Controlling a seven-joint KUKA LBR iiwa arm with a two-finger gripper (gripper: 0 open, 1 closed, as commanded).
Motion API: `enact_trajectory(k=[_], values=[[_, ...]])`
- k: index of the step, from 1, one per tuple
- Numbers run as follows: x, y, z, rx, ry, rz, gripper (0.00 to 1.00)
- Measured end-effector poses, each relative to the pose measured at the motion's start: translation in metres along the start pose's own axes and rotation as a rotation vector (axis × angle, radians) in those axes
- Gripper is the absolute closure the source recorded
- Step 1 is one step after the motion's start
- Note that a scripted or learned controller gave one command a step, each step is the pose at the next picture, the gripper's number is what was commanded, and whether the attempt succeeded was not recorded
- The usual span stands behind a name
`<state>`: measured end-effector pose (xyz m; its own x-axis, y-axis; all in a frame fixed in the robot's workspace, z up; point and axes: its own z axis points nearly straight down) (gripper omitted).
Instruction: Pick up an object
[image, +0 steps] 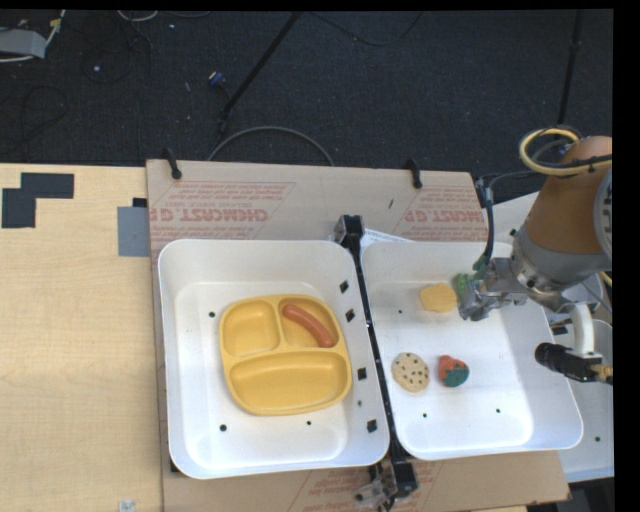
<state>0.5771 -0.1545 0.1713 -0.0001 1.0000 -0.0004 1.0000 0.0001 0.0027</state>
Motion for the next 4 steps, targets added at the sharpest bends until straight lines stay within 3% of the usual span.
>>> enact_trajectory(k=[1,4], values=[[-0.001,0.001,-0.046,0.0,0.0,-0.001,1.0],[0.16,0.022,-0.052,0.007,0.002,-0.005,1.0]])
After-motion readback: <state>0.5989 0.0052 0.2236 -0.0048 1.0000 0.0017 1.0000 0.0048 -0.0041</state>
